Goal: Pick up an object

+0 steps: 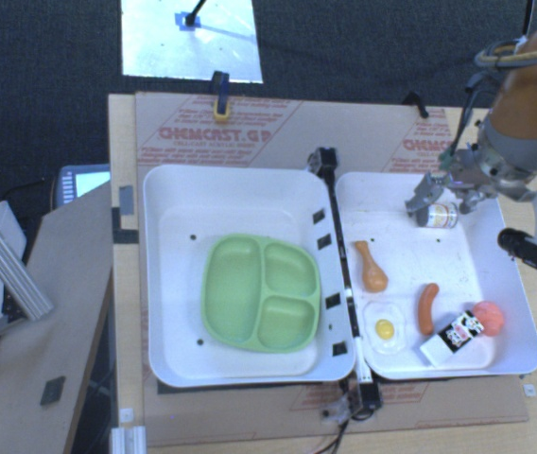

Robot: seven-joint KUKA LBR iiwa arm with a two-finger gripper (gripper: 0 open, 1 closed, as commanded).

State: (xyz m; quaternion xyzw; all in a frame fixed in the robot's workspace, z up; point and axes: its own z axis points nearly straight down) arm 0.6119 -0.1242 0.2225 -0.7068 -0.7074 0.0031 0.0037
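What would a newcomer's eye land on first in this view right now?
Probably the green divided plate, alone in the left bin. Next, the toy food in the right bin: a chicken drumstick, a fried egg, a sausage and a milk carton. At that bin's far edge, the pincer hangs by a small can.

The left bin (169, 216) is largely taken up by a green plate (261, 293). In the right bin (505, 282), open floor is left mid-bin between drumstick (372, 266), sausage (426, 307) and can (439, 216).
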